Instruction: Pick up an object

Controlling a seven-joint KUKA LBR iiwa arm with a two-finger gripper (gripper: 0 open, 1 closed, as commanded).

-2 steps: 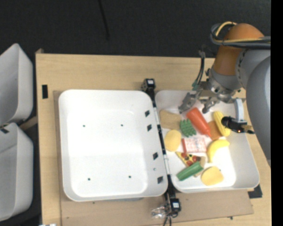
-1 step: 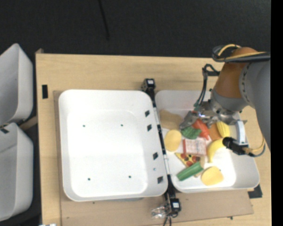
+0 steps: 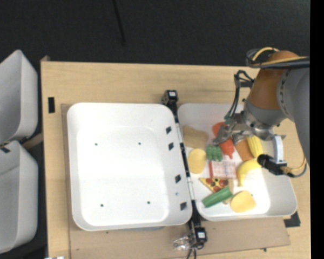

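The tool (image 3: 225, 139) hangs low over the toy-food pile in the right bin (image 3: 281, 198), at the reaching step; its opening cannot be told. Next comes closing on one piece, perhaps the green toy (image 3: 214, 153).

Robot lab; wooden bench (image 3: 124, 82) (two white bins (image 3: 121, 163)); arm (image 3: 270, 88).

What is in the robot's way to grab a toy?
Nothing visible blocks it. The gripper is already down in the right bin, right at the green toy and red toy, with other toys crowded close around.
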